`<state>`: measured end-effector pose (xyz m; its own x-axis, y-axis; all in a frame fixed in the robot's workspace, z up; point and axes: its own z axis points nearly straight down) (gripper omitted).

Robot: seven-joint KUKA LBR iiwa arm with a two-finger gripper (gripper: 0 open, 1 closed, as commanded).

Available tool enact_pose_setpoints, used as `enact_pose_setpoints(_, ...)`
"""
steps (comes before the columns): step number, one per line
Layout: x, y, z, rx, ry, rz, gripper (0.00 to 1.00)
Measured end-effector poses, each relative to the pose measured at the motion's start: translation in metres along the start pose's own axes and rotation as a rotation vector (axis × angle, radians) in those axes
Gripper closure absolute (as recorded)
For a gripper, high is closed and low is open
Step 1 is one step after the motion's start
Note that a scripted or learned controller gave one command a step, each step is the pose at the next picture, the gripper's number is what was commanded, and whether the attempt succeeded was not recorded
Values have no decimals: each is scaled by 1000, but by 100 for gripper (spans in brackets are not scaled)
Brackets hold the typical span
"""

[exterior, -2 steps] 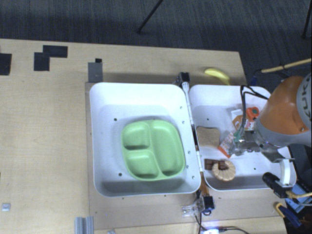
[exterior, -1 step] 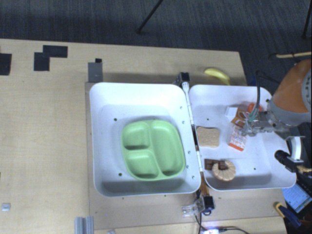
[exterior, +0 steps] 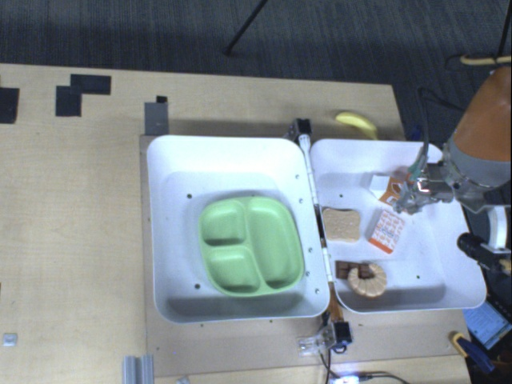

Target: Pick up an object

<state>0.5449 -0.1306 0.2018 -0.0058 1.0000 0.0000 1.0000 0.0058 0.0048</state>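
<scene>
Gripper (exterior: 410, 192) above orange packet (exterior: 386, 232) (right bin)

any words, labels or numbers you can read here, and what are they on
None can be read.
orange-and-white packet in the right bin: printed marks, too small and blurred to read.
small orange item near the gripper: no legible text.
green divided tray in the left bin: no markings.

Bins (exterior: 232, 154) white. Tray (exterior: 250, 244) pale green. Sponge (exterior: 344, 225) tan, speckled. Packet (exterior: 385, 232) orange-and-white check. Banana (exterior: 357, 122) yellow. Bench (exterior: 72, 238) light wood.
</scene>
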Motion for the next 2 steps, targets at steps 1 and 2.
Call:
enact_pose_setpoints(1, 0, -1, 1, 2, 0, 0, 0)
enact_pose_setpoints(2, 28, -45, 115, -2, -1, 3, 0)
